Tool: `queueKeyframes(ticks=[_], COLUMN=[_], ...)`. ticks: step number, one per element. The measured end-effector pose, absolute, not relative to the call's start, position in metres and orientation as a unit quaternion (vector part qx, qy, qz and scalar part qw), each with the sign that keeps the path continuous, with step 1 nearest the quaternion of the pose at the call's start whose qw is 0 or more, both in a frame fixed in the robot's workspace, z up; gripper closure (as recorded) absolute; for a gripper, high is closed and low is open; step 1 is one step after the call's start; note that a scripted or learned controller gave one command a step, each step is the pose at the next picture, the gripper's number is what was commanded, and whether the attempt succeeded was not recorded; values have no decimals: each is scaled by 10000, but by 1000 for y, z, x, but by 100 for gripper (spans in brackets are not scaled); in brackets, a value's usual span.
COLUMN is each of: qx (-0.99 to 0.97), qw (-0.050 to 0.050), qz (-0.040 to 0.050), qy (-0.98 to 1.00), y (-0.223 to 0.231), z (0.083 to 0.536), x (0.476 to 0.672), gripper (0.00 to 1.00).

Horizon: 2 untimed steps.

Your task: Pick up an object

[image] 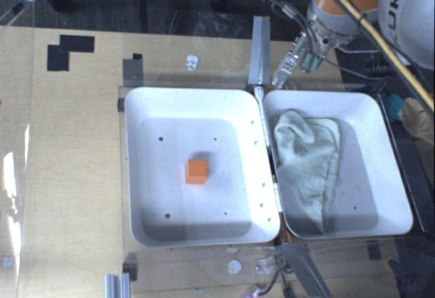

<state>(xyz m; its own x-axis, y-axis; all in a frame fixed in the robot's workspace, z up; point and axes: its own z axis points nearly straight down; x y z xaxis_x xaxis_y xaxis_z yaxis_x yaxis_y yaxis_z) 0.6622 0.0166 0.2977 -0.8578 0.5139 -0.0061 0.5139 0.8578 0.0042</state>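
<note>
Your gripper (284,75) hangs above the far edge of the right bin (387,126) — you cannot tell its state, it looks blurred. The crumpled pale cloth (309,164) lies there; the orange cube (196,171) sits in the left bin (146,126).

**Two bins on a pale wooden bench**

The bench (75,154) is light wood with black tape marks near its far-left corner. Two shallow white bins sit side by side, touching. The right bin (394,154) lies just below the gripper (289,72); the left bin (136,174) lies down and left of it.
</note>
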Motion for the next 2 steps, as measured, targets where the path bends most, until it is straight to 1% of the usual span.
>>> queueKeyframes(ticks=[1,2], qx=[1656,2087], qw=[27,43], qz=[10,18], qy=[9862,9780], y=[4,41], z=[241,236], x=[643,651], gripper=[100,100])
